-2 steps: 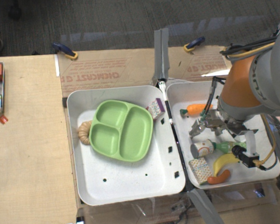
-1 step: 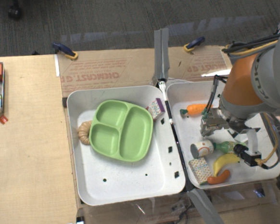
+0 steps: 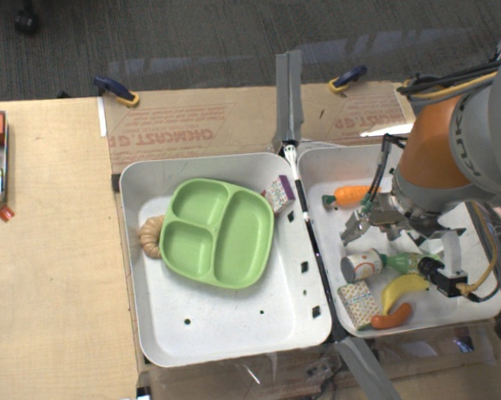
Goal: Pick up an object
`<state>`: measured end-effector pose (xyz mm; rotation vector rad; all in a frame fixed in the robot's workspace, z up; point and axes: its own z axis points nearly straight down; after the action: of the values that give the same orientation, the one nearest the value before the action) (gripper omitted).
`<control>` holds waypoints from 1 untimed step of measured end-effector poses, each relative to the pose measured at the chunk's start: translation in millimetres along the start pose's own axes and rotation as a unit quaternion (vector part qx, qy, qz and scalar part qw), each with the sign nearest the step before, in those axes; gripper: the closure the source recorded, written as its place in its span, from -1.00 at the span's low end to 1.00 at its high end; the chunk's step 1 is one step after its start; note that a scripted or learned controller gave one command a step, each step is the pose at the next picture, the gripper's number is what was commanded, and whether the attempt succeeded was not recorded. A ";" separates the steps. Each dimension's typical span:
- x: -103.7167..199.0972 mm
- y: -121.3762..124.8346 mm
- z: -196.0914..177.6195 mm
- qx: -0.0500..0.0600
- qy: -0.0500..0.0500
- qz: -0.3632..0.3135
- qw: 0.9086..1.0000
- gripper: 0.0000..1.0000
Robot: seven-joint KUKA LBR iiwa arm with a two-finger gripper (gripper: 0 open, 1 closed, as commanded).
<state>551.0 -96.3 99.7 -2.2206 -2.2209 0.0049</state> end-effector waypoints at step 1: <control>3.0 12.4 8.9 -0.001 0.000 -0.001 1.000 -1.00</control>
<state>563.4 -93.2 90.8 -2.2197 -2.2223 0.0032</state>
